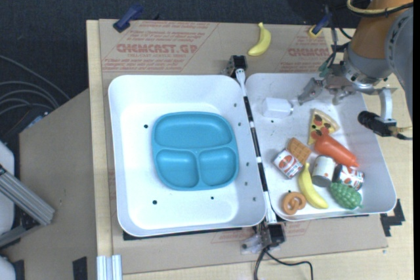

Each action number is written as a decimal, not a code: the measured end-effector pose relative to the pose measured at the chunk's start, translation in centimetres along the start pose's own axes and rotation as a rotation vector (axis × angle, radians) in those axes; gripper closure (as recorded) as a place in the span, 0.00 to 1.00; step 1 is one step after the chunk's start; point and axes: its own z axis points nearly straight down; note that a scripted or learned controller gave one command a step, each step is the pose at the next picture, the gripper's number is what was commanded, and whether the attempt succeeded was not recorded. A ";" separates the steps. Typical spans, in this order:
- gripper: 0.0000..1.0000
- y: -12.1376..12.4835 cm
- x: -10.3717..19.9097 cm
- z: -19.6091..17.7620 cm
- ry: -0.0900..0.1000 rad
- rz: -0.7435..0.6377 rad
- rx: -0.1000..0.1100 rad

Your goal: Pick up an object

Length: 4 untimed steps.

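My gripper [323,94] hangs over the far part of the right bin [380,160], open, with nothing between its fingers. Just below it lies a pizza slice [321,121]. A white block [277,106] rests to its left. Further toward the front are an orange carrot [336,149], a waffle piece [298,149], a small red-and-white can [287,164], a grey can [323,170], a second red-and-white can [351,175], a yellow banana [312,188], a green vegetable [346,195] and a pretzel [293,202].
The left bin [131,108] holds a blue divided plate [194,149]. A second banana [260,42] lies on the cardboard behind the bins. The arm's orange band [380,23] rises at the right, above the bin's far corner.
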 end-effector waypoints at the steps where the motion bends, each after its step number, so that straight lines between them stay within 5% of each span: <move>1: 0.00 -0.1 -0.6 1.1 0.001 0.000 0.002; 2: 1.00 0.0 -0.6 0.0 0.000 0.000 -0.001; 3: 0.00 0.0 -0.6 0.0 0.000 0.000 0.000; 4: 0.00 -0.1 1.1 1.1 0.002 -0.001 0.003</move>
